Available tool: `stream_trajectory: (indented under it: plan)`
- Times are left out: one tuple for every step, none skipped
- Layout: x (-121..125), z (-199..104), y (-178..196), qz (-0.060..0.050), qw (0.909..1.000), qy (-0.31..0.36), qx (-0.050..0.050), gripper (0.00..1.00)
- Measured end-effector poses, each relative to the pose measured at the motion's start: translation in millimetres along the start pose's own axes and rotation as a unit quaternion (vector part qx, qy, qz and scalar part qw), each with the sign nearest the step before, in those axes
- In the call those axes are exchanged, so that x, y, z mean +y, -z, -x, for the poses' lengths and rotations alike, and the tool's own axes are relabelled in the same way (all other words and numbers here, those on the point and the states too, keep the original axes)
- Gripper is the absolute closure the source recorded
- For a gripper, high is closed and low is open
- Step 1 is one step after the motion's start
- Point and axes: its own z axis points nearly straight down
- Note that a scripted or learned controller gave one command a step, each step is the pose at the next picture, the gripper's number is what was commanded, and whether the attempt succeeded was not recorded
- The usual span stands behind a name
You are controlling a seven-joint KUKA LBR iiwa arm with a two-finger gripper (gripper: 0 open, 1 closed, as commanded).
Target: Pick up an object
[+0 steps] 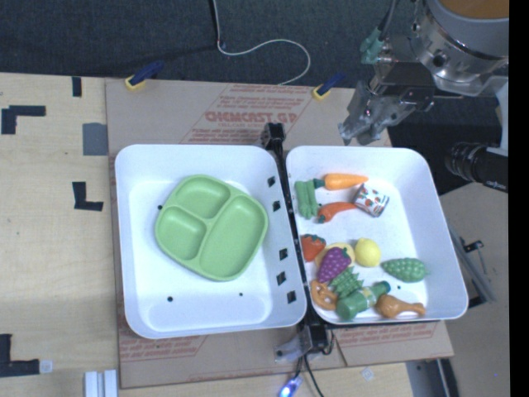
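Dark carpet (99, 23), white cable (248, 52), cardboard sheet (240, 114), wooden bench (50, 246)

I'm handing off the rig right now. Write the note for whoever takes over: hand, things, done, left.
Hand: raised above the far rim of the right bin, nothing between its fingers.
Right bin: toy foods, including a carrot, a lemon, purple grapes and a small can.
Left bin: a green divided plate.
Done: nothing picked.
Left: descend, grasp one object, lift.
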Motion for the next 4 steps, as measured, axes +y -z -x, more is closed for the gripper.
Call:
stream_trajectory:
  plan:
    - [0.4,-0.3,9.7,0.0,1.0,0.001,0.0,1.0]
    - [0.7,-0.5,19.5,-0.001,1.0,0.001,0.0,1.0]
    - [19.7,80.6,-12.3,-0.001,1.0,-0.006,-0.001,1.0]
    - [-2.7,91.5,-138.3,-0.008,1.0,-0.003,0.0,1.0]
